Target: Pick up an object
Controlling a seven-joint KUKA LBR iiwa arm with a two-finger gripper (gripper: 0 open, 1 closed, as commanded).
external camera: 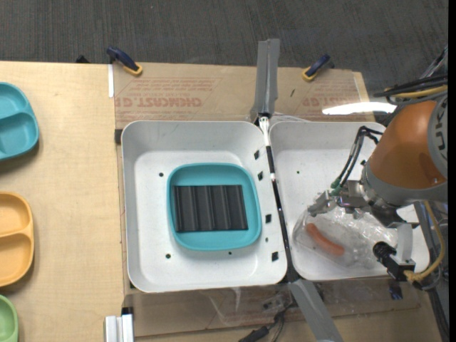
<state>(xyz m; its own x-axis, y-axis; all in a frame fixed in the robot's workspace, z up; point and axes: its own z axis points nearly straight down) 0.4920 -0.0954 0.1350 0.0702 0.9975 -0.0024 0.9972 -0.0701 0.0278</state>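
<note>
arm low over the right bin, claw hidden in clear plastic

the grey arm with its orange band reaches in from the right and hangs low over the right bin. its claw sits down at a crumpled clear plastic bag in the bin's near half. how far the claw is open, and whether it has hold of anything, cannot be told: the wrist and cables cover it. an orange, sausage-shaped object lies inside or under the bag, just left of the wrist, on the bin floor.

the left bin holds a teal tray with a dark ribbed insert, set flat near the middle. on the bench to the far left lie a teal plate, an orange plate and the edge of a green one. two clamps grip the cardboard behind the bins.
</note>
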